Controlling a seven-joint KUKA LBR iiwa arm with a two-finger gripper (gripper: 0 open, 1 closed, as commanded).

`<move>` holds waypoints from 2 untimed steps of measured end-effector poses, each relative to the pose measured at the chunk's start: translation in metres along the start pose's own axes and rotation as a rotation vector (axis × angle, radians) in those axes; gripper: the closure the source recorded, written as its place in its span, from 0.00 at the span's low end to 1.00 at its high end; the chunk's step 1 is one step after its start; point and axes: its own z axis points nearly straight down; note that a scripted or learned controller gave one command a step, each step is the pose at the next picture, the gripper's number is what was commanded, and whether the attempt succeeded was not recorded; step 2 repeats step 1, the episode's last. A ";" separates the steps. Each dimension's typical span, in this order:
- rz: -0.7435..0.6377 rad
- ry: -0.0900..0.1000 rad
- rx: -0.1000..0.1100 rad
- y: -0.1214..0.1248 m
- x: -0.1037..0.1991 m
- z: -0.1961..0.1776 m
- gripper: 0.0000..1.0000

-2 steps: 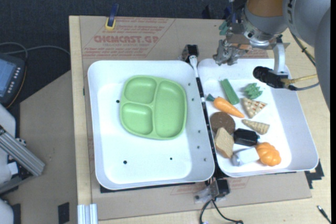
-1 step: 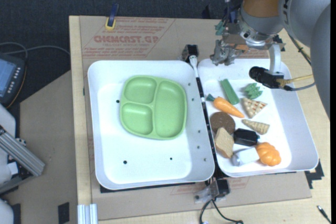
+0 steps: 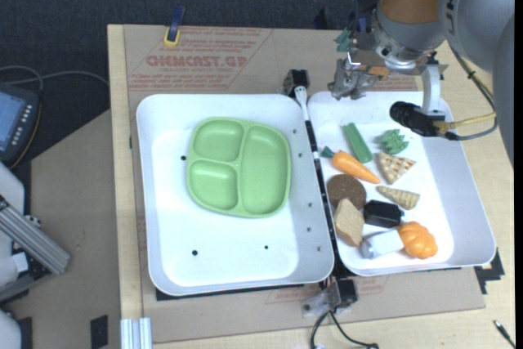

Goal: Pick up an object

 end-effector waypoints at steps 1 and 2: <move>0.001 -0.001 0.000 0.003 -0.003 0.001 1.00; 0.001 -0.001 0.000 0.003 -0.003 0.001 1.00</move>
